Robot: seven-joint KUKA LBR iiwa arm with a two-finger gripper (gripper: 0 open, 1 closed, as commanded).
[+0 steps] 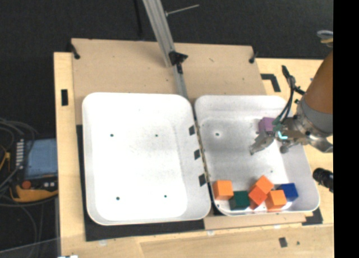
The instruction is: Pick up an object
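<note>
Fingers [263,142] hung apart over the right bin [235,116], clamped on nothing.
Nearest, along the bin's front wall, lay 5 small blocks: orange [224,188], green [241,199], 2 more orange, blue [289,190]; they looked light, rigid, best pinched across flat sides. Farther back, a purple block [267,123] sat just beside the fingers.

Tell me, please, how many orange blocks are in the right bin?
3, all near the front edge: one orange block at the left, one tilted in the middle, one beside the blue block. Others may be hidden.
</note>
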